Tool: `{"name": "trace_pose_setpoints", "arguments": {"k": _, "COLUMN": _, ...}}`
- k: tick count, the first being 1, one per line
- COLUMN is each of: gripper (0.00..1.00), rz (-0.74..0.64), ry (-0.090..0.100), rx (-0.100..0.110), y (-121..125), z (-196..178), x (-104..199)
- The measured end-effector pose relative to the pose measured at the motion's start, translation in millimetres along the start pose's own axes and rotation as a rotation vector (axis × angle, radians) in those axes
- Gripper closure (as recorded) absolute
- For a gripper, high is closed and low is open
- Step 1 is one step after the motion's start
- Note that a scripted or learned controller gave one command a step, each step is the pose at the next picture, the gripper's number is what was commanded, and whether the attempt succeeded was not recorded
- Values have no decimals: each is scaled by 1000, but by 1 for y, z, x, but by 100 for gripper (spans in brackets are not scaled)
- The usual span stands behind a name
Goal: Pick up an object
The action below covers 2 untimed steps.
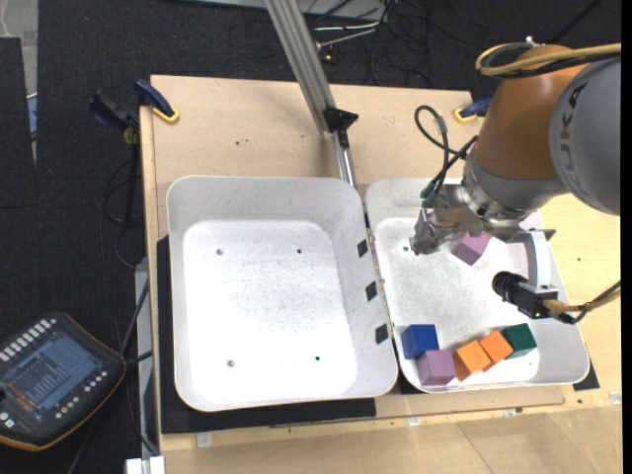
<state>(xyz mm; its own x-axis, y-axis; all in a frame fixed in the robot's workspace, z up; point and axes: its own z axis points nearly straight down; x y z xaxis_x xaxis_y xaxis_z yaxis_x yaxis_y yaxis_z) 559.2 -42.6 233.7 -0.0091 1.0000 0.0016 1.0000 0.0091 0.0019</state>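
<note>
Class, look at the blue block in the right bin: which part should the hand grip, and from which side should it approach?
Probably best from straight above, gripping the blue block across its near and far faces. It sits flat at the left end of the row; the purple block crowds its front right corner and the bin wall lies close on its left, so finger room looks tight either way.

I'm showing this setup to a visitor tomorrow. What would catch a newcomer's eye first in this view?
First, the big grey and orange arm reaching in from the right, its gripper low over the right bin beside a tilted pink block. Next, the bright row along that bin's near edge: blue cube, purple cube, orange cube and green cube.
</note>
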Motion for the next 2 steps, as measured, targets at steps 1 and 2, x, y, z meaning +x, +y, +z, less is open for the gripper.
{"name": "trace_pose_setpoints", "arguments": {"k": 1, "gripper": 100, "rz": 1, "ry": 0, "rx": -1, "y": 22, "z": -9, "x": 46}}
{"name": "trace_pose_setpoints", "arguments": {"k": 2, "gripper": 100, "rz": 1, "ry": -1, "rx": -1, "y": 47, "z": -2, "x": 93}}
